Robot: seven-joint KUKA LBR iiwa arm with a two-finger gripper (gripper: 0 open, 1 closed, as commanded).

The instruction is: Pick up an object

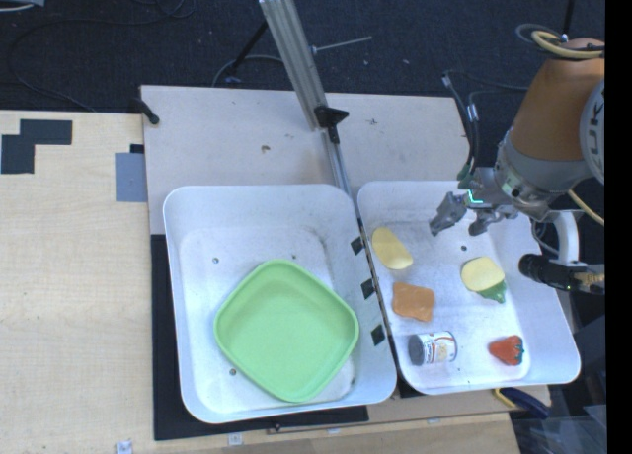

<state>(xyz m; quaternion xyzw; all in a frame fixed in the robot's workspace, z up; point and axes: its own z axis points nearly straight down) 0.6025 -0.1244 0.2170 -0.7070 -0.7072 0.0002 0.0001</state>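
Starting with the largest item, you have the desk (247,136), pale, carrying two shallow white bins side by side. Left bin (197,245): holds one green square plate (286,331), lying flat toward its near side. Right bin (548,343): holds five small objects. Arm (563,116): grey with an orange band, reaching in from your right over the far part of the right bin. Gripper (464,217): hanging above the bin's far end with the fingers spread apart and nothing between them. Objects, in descending order: an orange block (414,301) near the bin's middle; a pale yellow rounded piece (392,249) by the left wall, just beyond the block; a yellow piece with a green edge (483,276) toward the right, nearest the gripper; a small can (434,348) lying on its side at the near edge; a red strawberry-like piece (507,349) in the near right corner.
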